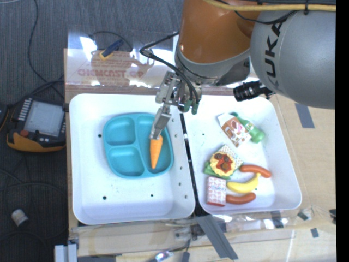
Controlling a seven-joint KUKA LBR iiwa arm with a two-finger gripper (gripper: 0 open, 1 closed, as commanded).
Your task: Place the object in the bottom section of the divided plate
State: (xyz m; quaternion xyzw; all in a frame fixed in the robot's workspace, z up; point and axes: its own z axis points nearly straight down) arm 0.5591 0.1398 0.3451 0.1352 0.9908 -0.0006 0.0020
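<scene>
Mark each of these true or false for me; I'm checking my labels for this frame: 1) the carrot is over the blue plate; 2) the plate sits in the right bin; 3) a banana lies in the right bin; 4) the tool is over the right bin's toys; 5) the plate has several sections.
1) True: the carrot lies over the blue divided plate, at the tool tip.
2) False: the plate is in the left bin.
3) True: the banana lies in the right bin, between two sausages.
4) False: the tool is over the plate in the left bin.
5) True: ridges divide it into sections.
</scene>
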